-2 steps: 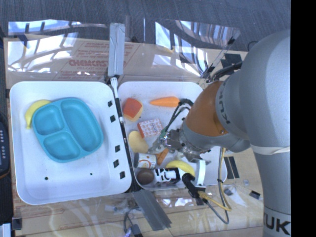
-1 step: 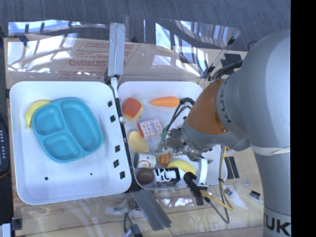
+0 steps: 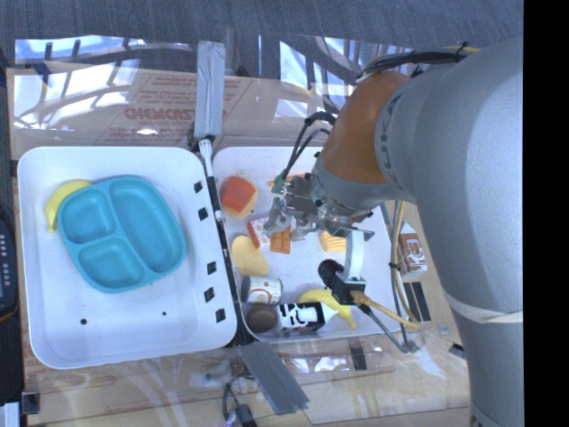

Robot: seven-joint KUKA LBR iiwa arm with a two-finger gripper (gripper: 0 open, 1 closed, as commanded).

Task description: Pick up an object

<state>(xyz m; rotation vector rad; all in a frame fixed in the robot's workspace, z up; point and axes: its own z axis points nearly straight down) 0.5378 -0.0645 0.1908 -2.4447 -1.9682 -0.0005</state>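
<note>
Camera view: arm reaches from right over right bin (image 3: 233, 154), gripper (image 3: 286, 213) low among clutter – cannot tell its state or whether it holds anything. Candidates packed close: orange block (image 3: 281, 242) just beneath gripper, red-orange fruit (image 3: 237, 197) to left, yellow piece (image 3: 248, 256) nearer, can (image 3: 262, 289), banana (image 3: 331, 305), bottle (image 3: 300, 316) at near edge. Left bin (image 3: 36, 327) has blue tray (image 3: 122, 231). Advice – centre on one item, descend straight, avoid nudging neighbours, lift slowly.

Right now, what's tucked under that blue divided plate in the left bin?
A yellow banana-like piece pokes out from under the blue plate's upper-left edge. How far it runs beneath is covered by the plate, as is whatever else lies under it.
</note>
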